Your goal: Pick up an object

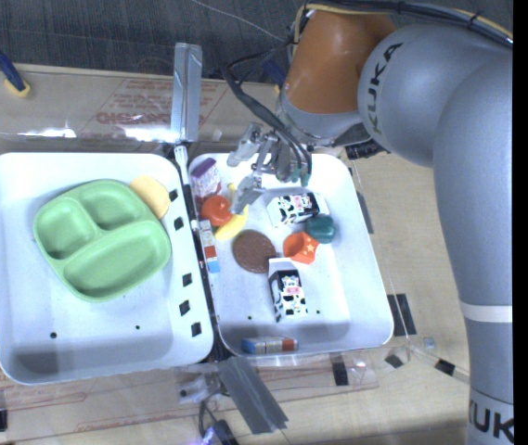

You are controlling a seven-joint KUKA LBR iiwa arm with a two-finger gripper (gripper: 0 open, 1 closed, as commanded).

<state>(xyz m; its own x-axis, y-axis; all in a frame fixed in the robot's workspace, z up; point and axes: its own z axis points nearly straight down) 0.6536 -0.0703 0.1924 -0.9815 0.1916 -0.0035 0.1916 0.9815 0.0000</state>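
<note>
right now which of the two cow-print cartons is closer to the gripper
The upper cow-print carton, lying just below the gripper beside the teal piece. The other carton sits lower in the bin, past the brown disc.

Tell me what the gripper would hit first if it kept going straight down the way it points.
Probably the yellow piece or the orange-red toy beside it: the gripper hangs over the right bin, aimed down-left at them. Depth is unclear from this single view.
</note>
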